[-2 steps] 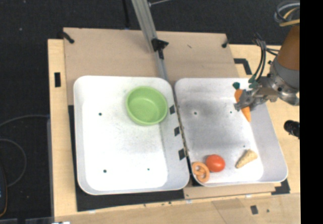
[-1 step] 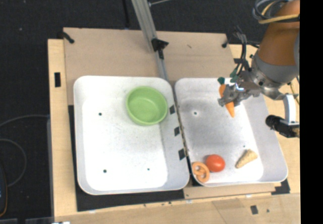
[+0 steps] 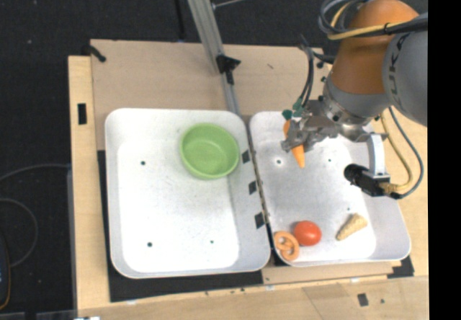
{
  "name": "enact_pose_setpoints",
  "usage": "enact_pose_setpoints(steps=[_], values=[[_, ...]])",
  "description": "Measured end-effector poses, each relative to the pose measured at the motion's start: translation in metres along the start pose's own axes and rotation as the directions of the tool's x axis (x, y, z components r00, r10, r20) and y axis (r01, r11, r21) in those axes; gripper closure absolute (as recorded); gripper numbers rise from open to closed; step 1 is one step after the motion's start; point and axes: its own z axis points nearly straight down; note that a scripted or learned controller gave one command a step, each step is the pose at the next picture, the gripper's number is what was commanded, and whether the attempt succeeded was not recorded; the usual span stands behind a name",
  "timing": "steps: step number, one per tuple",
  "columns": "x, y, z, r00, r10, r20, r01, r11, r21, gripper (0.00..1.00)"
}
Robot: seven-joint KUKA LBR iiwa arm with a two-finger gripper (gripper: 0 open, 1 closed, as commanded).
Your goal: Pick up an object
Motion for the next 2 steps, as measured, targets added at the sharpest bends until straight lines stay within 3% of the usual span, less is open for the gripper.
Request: enact_pose_setpoints(steps=[1, 2], values=[[0.049, 0.007, 0.011, 1.000, 0.002, 0.000, -0.002, 1.000, 0.003, 1.00], [0.107, 0.000, 0.003, 1.000, -0.001, -0.002, 0.001, 1.000, 0.002, 1.00]])
